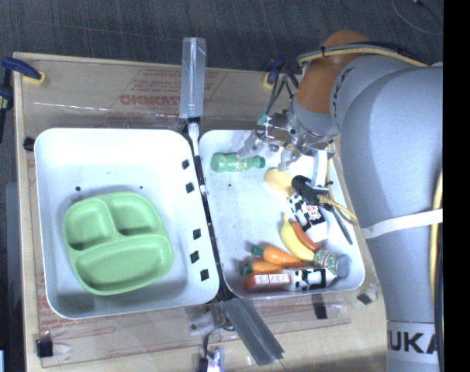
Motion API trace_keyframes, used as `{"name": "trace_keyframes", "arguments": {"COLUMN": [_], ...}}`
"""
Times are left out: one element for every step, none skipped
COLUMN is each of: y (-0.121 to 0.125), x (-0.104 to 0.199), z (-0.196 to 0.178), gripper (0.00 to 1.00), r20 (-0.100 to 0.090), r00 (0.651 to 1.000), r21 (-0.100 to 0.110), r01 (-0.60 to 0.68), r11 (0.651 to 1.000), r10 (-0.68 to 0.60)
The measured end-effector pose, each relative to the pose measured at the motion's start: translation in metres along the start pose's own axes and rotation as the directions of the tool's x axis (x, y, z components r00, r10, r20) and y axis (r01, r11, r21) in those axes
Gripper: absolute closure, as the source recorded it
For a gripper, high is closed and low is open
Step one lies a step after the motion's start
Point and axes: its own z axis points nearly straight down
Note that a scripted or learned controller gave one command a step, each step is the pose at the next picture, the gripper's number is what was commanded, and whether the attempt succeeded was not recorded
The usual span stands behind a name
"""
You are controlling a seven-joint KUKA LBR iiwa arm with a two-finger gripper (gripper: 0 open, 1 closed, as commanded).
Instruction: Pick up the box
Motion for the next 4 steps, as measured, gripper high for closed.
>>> {"name": "trace_keyframes", "arguments": {"y": [0.004, -0.008, -0.008, -0.008], "x": [-0.013, 0.022, 0.024, 0.024], "z": [0.028, 0.032, 0.024, 0.024], "gripper": [0.00, 0.00, 1.00, 0.00], "r20": [-0.001, 0.002, 0.003, 0.003], "r00": [0.995, 0.954, 0.957, 0.957], "r21": [0.000, 0.011, 0.016, 0.017], "r01": [-0.103, -0.299, -0.291, -0.290], "r11": [0.995, 0.954, 0.957, 0.957], "r10": [0.103, 0.299, 0.291, 0.290]}}
